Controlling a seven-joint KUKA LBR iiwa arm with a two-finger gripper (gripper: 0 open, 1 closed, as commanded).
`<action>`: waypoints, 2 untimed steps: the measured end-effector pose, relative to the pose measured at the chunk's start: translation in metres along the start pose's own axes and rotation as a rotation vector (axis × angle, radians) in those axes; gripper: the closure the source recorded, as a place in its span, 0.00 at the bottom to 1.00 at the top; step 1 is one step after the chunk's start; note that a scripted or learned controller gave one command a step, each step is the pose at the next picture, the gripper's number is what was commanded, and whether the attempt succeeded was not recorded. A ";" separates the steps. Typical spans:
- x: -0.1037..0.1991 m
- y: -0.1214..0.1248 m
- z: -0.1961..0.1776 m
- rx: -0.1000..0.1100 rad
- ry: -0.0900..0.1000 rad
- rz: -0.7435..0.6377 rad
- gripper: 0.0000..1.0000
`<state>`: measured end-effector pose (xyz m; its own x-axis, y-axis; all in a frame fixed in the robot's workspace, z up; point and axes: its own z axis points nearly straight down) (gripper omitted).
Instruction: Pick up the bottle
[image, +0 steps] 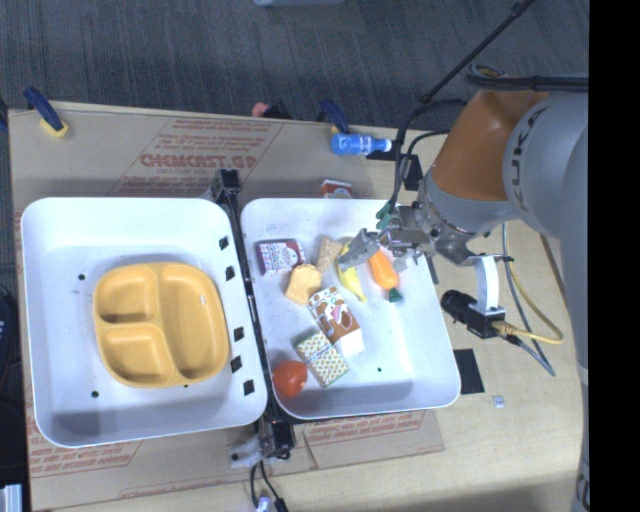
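Tool: the tool (385, 240) hangs low over the upper right part of the right bin (425, 385); whether its fingers stand apart or closed, I cannot tell.
Just under the tool: an orange carrot-like toy (383, 270) with a green tip, and a yellow piece (351, 282) touching its left side.
Further left and below: a tan block (303, 285), a dark red packet (279, 254), a printed carton (337, 320), a patterned box (322, 358) and a red tomato-like ball (289, 378) near the bin's lower left corner.
Bottle: the blue bottle (358, 145) lies on its side on the desk (200, 145), outside the bin, above and a little left of the tool, well apart from it.
Open room: the bin's lower right floor is bare; the bottle has free cardboard around it.
Far left: a yellow divided plate (160, 322) sits in the left bin (50, 420).
Hard to make out: the arm (500, 160) covers the bin's upper right rim, and the objects directly beneath the tool blur together.
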<state>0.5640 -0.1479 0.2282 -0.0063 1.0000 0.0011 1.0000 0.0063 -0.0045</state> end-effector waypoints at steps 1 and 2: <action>0.024 0.078 0.015 -0.001 -0.001 0.092 0.00; 0.025 0.079 0.004 0.001 -0.001 0.087 1.00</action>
<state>0.6424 -0.1224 0.2235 0.0804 0.9968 0.0000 0.9968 -0.0804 -0.0057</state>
